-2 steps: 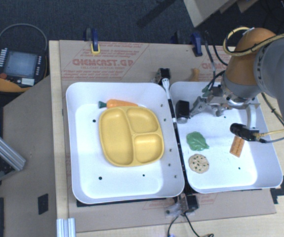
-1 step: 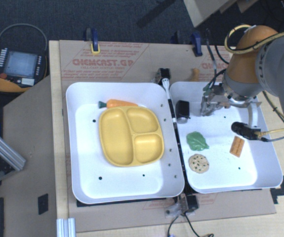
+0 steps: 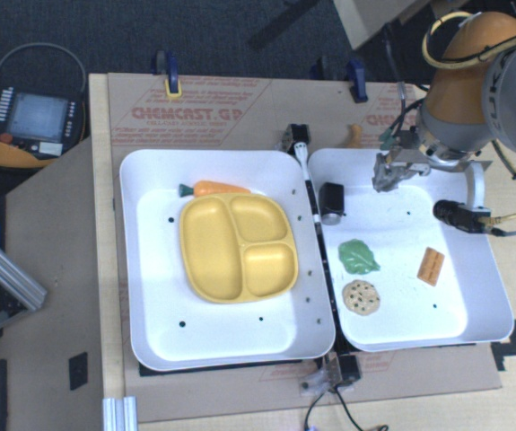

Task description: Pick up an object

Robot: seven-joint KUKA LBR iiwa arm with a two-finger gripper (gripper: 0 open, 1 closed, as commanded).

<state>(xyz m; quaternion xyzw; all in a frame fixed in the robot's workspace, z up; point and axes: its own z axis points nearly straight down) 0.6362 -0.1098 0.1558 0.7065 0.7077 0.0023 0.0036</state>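
Note:
My gripper hangs over the back of the right bin, above bare white floor, with nothing visibly held. A green leafy piece lies in the middle of that bin. A round speckled cookie sits just in front of the green piece. An orange-brown block lies to the right, and a small black object rests against the bin's left wall. All of these lie apart from the gripper, toward the front or left of it.
The left bin holds a yellow divided plate with an orange carrot behind it. The two bins meet along a ridge. Clamps stand at the back of the cardboard-covered bench.

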